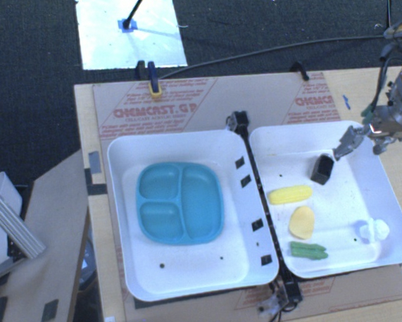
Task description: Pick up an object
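- The gripper [360,139] hangs over the upper right part of the right bin [391,191], reached in from the right edge; whether it is open or closed cannot be told from this angle, and nothing is seen held in it.
- A small black block [321,169] lies on the bin floor just to the lower left of the gripper, the nearest thing to it, apart from it.
- A yellow corn cob [290,195] lies further down and left of the gripper, stretched sideways.
- A pale yellow slice [302,222] sits below the corn cob, well down from the gripper.
- A green bean pod [309,250] lies lower still, near the bin's front wall.
- A small white lump [374,230] rests almost straight below the gripper, toward the front right corner.
- The left bin [127,164], far to the gripper's left, holds a blue divided plate [180,202].
- Both bins rest on a brown board [202,100] with red lettering.
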You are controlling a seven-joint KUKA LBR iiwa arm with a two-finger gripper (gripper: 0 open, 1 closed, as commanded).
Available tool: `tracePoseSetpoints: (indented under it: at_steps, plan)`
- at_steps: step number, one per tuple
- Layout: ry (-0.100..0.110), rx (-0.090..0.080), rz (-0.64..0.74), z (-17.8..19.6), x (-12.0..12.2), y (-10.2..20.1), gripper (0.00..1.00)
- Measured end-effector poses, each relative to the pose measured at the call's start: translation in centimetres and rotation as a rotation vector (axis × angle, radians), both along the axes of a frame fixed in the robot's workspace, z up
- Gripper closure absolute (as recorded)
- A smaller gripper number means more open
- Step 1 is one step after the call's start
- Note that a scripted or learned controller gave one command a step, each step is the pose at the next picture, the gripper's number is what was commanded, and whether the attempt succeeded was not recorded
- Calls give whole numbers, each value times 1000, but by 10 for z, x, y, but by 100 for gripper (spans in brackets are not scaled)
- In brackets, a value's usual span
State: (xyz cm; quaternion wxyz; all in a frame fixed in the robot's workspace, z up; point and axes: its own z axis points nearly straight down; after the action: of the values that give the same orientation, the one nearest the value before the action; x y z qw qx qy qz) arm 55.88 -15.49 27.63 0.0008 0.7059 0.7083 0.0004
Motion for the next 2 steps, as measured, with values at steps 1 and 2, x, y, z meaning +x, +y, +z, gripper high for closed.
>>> tracePoseSetpoints:
  at_steps: [1,2]
  plan:
    - [5,1,-2,-62,3,3,0]
    - [3,1,-2,-105,1,1,0]
